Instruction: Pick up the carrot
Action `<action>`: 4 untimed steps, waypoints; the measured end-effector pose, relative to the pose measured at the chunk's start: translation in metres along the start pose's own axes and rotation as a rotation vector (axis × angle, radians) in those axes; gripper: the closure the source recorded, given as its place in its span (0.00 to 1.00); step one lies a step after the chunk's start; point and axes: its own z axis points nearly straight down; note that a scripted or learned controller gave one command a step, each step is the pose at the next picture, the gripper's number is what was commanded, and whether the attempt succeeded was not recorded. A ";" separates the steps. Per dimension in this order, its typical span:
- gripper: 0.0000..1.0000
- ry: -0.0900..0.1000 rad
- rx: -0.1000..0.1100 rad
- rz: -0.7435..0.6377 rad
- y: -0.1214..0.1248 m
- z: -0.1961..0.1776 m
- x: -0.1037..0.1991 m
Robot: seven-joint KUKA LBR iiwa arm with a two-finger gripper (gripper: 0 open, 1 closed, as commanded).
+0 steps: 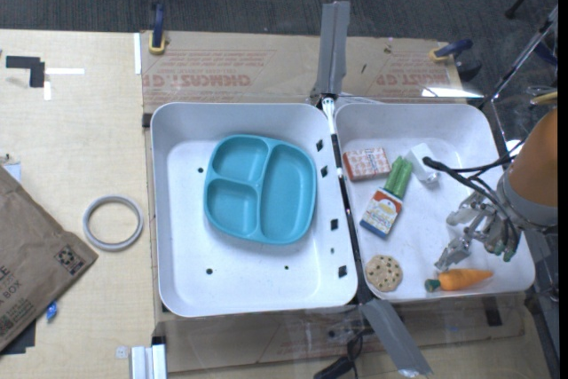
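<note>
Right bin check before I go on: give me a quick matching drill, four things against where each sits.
Things:
1. carrot
2. cookie
3. blue plate
4. hand

Places:
A. middle of the left bin
B. near edge of the right bin, right of the cookie
C. just above the carrot's green end
D. near-left corner of the right bin

Pairs: 1-B, 2-D, 3-A, 4-C
</note>
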 end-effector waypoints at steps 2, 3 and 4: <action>0.00 0.006 0.001 0.002 0.000 -0.007 0.001; 0.00 0.014 0.005 -0.011 0.014 -0.025 0.013; 1.00 0.017 0.004 -0.008 0.014 -0.032 0.013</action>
